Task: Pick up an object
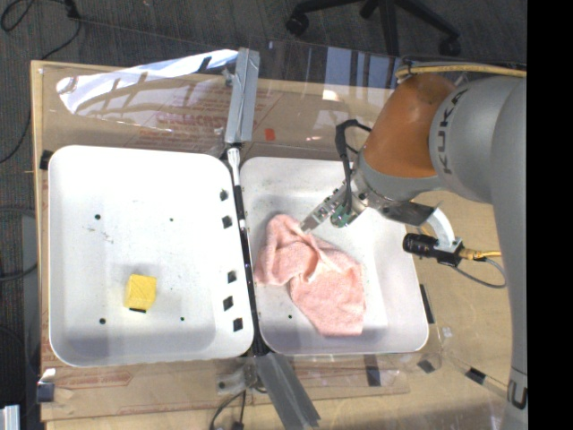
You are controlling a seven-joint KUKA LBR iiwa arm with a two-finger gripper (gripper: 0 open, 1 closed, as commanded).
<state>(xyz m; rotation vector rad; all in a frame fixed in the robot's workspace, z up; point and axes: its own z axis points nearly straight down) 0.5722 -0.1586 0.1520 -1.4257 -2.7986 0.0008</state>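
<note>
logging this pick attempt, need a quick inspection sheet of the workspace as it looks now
surface: wooden bench bearing two white bins, left bin and right bin
job's things: pink cloth crumpled in right bin; yellow block in left bin
clutter: nothing seen
grippers: gripper over the cloth's upper edge
cables: yellow cable right of the right bin
surroundings: dark carpet, office chair base

No text, label, brand, number or sign can be read. Faint reddish marks are seen on the clear sheet (179, 115) that lies just behind the left bin (81, 177), but they are too blurred to be made out. A small red patch (269, 134) is seen on the bench beside that sheet, and nothing legible is shown on it.
</note>
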